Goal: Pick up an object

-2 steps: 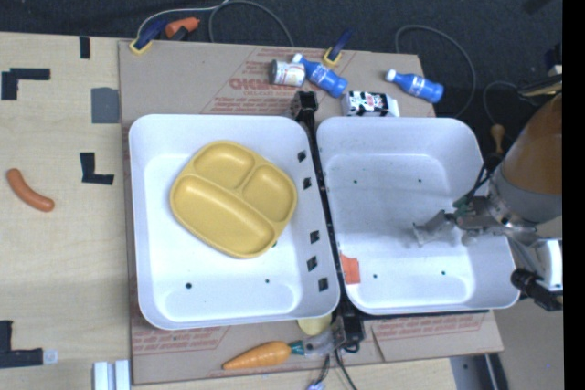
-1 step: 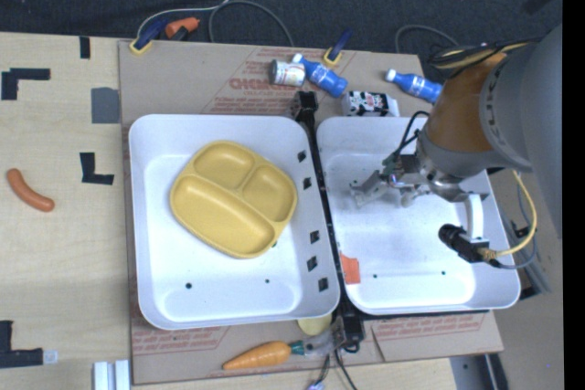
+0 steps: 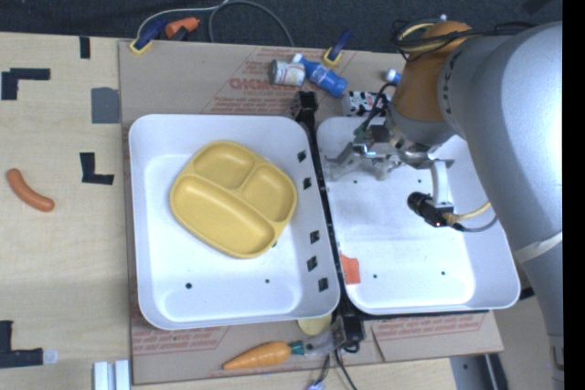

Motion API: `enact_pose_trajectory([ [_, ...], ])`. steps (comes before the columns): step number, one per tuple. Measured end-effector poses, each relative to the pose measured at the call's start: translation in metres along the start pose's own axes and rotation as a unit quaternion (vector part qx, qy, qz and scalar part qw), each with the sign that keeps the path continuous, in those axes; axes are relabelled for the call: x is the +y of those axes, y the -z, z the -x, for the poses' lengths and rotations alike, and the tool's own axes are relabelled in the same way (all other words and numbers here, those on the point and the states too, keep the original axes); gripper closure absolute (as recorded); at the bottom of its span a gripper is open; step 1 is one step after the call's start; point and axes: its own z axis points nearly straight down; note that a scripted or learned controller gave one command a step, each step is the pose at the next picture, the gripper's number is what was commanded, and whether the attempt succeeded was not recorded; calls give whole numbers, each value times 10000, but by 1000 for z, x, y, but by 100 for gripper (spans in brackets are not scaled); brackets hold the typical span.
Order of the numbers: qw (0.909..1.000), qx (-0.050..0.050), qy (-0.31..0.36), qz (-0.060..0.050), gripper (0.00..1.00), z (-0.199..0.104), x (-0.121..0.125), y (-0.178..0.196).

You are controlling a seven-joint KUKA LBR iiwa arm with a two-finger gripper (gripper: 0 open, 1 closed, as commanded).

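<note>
Little could be read. Red printing ran across the brown cardboard sheet [image 3: 239, 82] beneath the two bins, in a strip up and to the left of the fingers, but its letters were too small and blurred to make out. More red marks of the same kind sat on the cardboard's near edge, below the fingers, equally illegible. A small bottle [image 3: 289, 71] lying on the cardboard above and left of the fingers carried a pale label whose wording could not be told.
</note>
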Motion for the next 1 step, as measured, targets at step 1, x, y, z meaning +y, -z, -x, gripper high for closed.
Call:
enact_pose_trajectory([
  [1,10000,4,-12,0,0,10,34,0],
])
